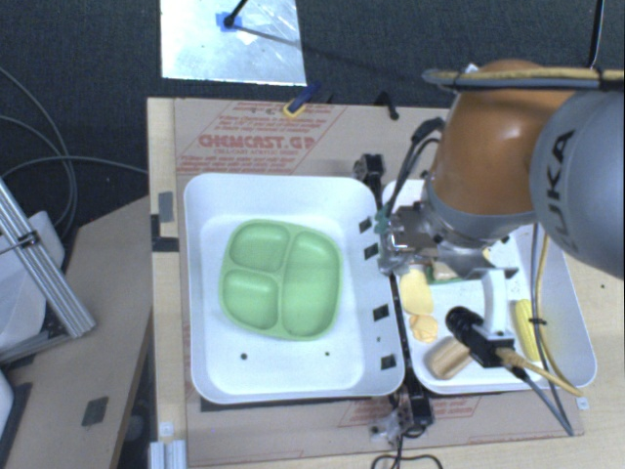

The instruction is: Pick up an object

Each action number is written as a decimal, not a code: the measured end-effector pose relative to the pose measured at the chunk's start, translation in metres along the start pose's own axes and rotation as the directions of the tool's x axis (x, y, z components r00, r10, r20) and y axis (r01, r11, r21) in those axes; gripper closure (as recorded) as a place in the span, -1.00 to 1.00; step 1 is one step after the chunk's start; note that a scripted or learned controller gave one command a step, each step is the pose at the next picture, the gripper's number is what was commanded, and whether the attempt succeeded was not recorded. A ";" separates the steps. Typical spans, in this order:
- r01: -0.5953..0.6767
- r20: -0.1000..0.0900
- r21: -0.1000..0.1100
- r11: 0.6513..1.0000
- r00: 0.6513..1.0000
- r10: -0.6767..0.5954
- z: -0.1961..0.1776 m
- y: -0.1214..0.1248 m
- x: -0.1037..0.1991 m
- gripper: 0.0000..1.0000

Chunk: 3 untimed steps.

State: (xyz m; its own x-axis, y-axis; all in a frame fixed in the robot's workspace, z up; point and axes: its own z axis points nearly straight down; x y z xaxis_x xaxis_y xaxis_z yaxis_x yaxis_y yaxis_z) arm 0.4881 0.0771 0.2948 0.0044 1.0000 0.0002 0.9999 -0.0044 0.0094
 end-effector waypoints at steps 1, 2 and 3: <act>-0.002 0.003 0.007 1.000 1.000 0.002 0.024 -0.001 -0.070 1.00; 0.013 -0.002 0.009 1.000 1.000 -0.013 0.037 -0.002 -0.004 1.00; 0.007 0.000 0.008 1.000 1.000 -0.007 0.036 -0.002 -0.007 -1.00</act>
